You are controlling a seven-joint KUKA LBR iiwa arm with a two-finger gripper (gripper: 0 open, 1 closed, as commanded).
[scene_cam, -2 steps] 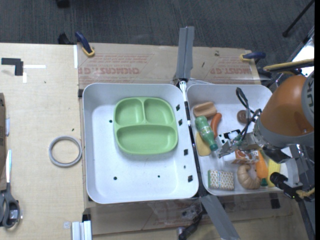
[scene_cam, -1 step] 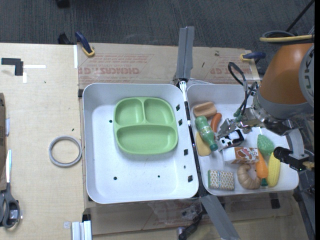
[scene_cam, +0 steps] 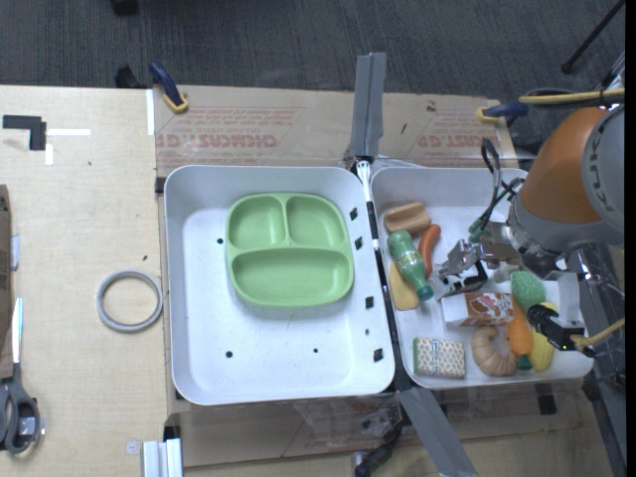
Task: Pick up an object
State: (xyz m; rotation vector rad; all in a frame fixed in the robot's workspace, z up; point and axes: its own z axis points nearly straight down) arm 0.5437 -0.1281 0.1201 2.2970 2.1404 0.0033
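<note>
Camera view: arm reaches in from the right, pincer low over the right bin, among the toy food. Whether it is open or closed, cannot tell. Just left of it lie a green bottle, an orange carrot and a hot dog. Left bin carries a green divided plate. Tape ring sits on the tabletop, well apart.

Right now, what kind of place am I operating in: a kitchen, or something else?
Probably a robotics lab bench, not a kitchen. Two white bins sit on a workbench with cardboard clamped under them, the food is toy food, and tape and scissors lie nearby.
</note>
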